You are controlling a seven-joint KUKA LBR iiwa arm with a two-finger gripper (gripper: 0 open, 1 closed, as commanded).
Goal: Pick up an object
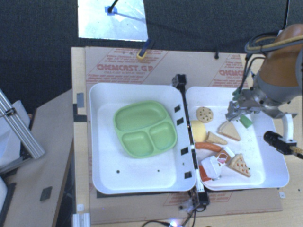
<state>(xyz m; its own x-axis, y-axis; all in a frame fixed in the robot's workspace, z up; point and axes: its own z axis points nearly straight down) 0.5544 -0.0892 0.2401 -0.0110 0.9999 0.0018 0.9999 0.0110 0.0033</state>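
Gripper low over the right bin's far side!
The gripper [235,110] hangs above the bin [274,174] (finger state impossible to tell), just beside a green piece [245,122] and a sandwich wedge [230,131].

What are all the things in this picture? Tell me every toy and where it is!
White bins: two, side by side on the bench.
Divided plate: one, light green, in the left bin.
Cookie: one, tan with dark dots, right bin, near the top.
Sandwich wedges: two, tan, middle of the right bin.
Yellow piece: one, by the divider.
Sausage: one, orange-red, below the yellow piece.
Red and white carton: one, bottom left of the right bin.
Pizza slice: one, orange, beside the carton.
Green block: one, next to the gripper.
Gripper: one, grey metal, over the right bin.
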